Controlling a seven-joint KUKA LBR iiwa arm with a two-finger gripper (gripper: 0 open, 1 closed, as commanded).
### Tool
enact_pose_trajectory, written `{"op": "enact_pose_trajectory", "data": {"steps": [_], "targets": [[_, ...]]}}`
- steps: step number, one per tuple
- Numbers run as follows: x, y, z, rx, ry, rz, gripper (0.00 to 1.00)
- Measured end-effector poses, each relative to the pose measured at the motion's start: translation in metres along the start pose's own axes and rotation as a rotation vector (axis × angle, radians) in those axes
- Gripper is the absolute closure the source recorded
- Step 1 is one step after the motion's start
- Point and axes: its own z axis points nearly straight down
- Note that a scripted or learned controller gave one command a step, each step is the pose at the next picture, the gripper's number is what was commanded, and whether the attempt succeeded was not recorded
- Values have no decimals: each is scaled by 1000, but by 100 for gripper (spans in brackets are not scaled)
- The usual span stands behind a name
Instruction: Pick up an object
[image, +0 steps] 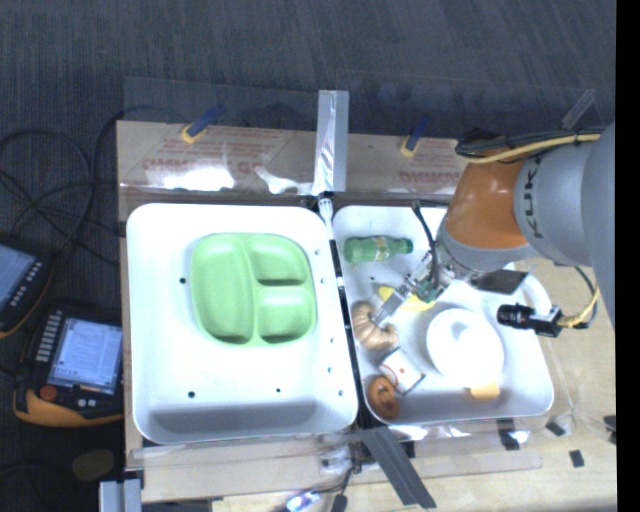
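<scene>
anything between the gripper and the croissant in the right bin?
Nothing visible. The gripper hangs just above and right of the croissant in the right bin; the green bottle and white round lid lie off to the sides.

1. A robot lab or test workshop.
2. Shown by the industrial arm (545, 205), two white bins (160, 400) on a taped bench, loose cables (40, 200), and a handheld control screen (70, 360).

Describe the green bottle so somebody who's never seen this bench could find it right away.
Look in the right-hand white bin, along its far wall. The green bottle lies there on its side, just left of the arm. It is the one green thing in that bin.
</scene>
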Motion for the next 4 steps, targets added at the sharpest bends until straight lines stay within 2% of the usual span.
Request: {"op": "enact_pose_trajectory", "data": {"steps": [1, 2, 3, 4], "targets": [[-13, 11, 1, 0, 2, 108, 0], [-14, 12, -9, -5, -1, 110, 100], [-8, 13, -36, 8, 7, 145, 100], [59, 20, -155, 10, 5, 286, 100]]}}
